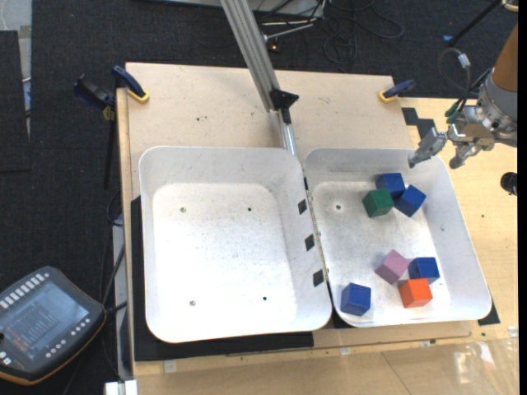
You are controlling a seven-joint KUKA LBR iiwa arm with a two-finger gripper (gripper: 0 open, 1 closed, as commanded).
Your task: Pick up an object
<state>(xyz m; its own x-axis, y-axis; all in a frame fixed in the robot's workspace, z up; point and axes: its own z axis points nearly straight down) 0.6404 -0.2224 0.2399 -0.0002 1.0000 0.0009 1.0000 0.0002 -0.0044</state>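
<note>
Several small cubes lie in the right bin (461, 245). A green cube (378, 202) touches two blue cubes (390, 183) (410, 200) near the bin's far side. Toward the near side sit a pink cube (393, 266), a blue cube (424, 268), a red cube (415, 292) and another blue cube (356, 298). My gripper (441, 150) hovers over the far right corner of that bin, up and to the right of the green and blue group. Its fingers are spread apart with nothing between them.
The left bin (165, 220) lies beside the right one. A metal pole (251, 44) slants in from the top toward the gap between the bins. Clamps (130, 83) (397, 90) grip the board's far corners. A pendant (41, 323) lies at the lower left.
</note>
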